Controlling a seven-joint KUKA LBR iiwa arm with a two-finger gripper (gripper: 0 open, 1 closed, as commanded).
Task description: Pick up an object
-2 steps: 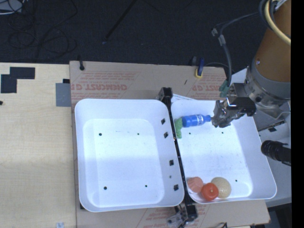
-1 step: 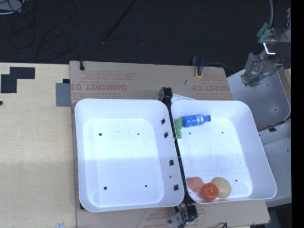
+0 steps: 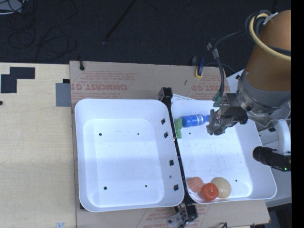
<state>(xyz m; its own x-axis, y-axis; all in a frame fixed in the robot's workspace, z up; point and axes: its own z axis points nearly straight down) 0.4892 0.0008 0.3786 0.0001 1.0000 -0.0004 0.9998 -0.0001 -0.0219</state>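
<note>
End effector [image 3: 216, 127] hangs low in the right bin [image 3: 259, 141], just beside the blue bottle [image 3: 194, 121] lying near the bin's upper left wall. Whether it is wide or narrow I cannot tell. This looks like the approach step; next, it needs to settle over the bottle before closing.

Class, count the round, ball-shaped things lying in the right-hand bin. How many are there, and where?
3, clustered in the bin's near corner: a pink ball, a red ball and a cream ball. More could hide under the arm.
</note>
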